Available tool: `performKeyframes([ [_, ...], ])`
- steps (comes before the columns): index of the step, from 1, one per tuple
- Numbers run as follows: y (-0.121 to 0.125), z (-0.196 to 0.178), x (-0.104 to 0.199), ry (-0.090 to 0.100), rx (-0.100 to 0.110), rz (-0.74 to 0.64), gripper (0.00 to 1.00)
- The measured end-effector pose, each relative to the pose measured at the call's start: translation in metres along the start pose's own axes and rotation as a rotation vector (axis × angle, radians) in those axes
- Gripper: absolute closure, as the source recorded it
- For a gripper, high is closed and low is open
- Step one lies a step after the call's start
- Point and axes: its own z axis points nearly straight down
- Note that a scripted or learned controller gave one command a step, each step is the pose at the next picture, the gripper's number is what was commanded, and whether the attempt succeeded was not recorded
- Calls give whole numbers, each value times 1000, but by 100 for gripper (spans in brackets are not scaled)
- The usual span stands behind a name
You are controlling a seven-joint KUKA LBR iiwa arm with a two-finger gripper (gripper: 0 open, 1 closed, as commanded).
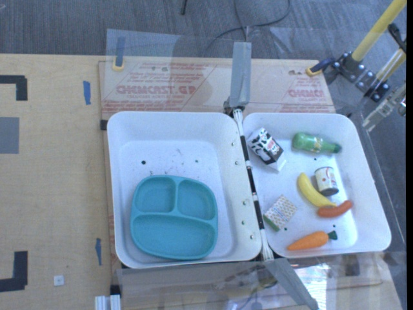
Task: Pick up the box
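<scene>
You had the box (281,210) lying flat in the right bin (369,148), near its left wall, below the black-and-white carton (266,148) and above the carrot (311,240). Your banana (310,191) lay just beside it to the right. The left bin (169,126) held a teal plate (173,217).

- The left bin (122,134) holds a teal divided plate (174,217), lying toward its near side.
- The right bin (368,166) holds the small things.
- A black-and-white carton (266,148) lies tilted at the far left of that bin.
- A green bottle (315,143) lies on its side to the carton's right.
- A banana (311,191) touches a small can (326,180); a red pepper (335,208) lies just below them.
- A small patterned box (281,210) sits near the bin's left wall.
- A carrot (312,239) lies along the near edge.
</scene>
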Motion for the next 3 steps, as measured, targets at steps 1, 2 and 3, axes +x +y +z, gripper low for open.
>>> performKeyframes([
  [1, -6, 9, 7, 0, -1, -246, 100],
  [2, 14, 25, -11, -6, -3, -732, 100],
  [3, 33, -130, -29, -7, -3, -900, 100],
])
